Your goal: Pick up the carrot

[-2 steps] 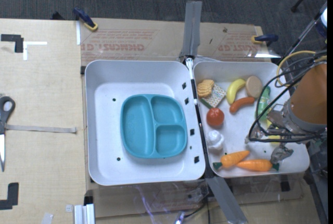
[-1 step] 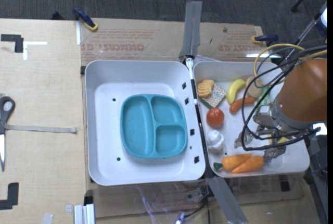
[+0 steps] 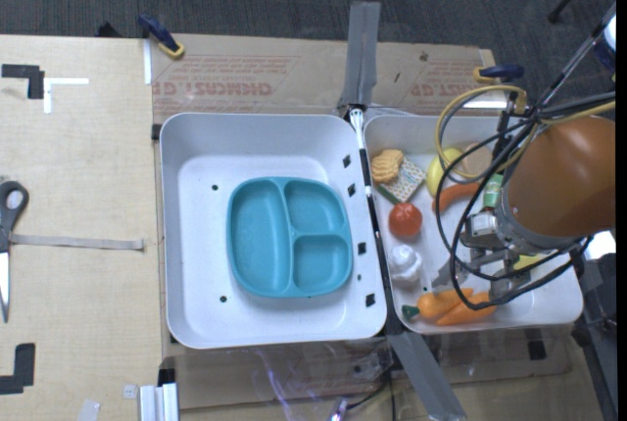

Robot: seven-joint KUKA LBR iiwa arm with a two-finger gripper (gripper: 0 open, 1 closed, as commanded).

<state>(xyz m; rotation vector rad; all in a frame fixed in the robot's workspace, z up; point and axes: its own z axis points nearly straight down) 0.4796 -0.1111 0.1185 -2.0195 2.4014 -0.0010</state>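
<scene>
Gripper (image 3: 470, 280) low over the carrot (image 3: 453, 307)
Carrot lies in the right bin (image 3: 549, 309), below the red tomato (image 3: 405, 219); whether it is grasped, I cannot tell

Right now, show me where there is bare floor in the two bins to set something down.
Left bin: a bare white margin rings the teal divided plate, widest along its left wall. Right bin: crowded, with cracker, tomato and carrot packed under the arm; little bare floor shows.

Glossy plastic bins (image 3: 186, 213), matt teal tray (image 3: 291, 236), bare wood bench (image 3: 78, 174).
</scene>
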